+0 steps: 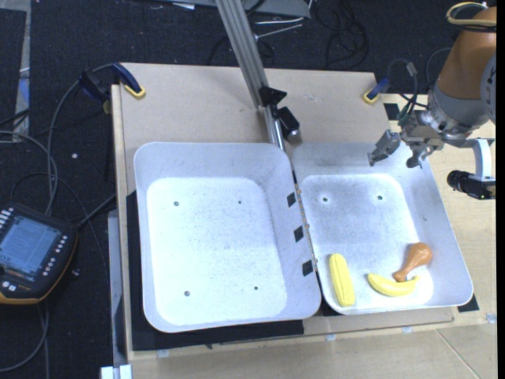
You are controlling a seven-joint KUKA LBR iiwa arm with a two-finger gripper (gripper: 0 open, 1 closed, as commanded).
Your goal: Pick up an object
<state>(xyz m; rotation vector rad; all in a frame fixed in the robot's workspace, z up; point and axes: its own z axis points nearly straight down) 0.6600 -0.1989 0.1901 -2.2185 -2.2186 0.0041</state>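
Robot arm's fingers (pixel 397 153) spread apart, gripping nothing, above the right bin's (pixel 442 212) far edge — corn cob (pixel 342 279), banana (pixel 390 285), drumstick (pixel 413 260) clustered along its near edge, well apart.

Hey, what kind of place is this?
Probably a robotics lab: a grey arm's end effector above two white bins, a teach pendant on the floor, loose cables around.
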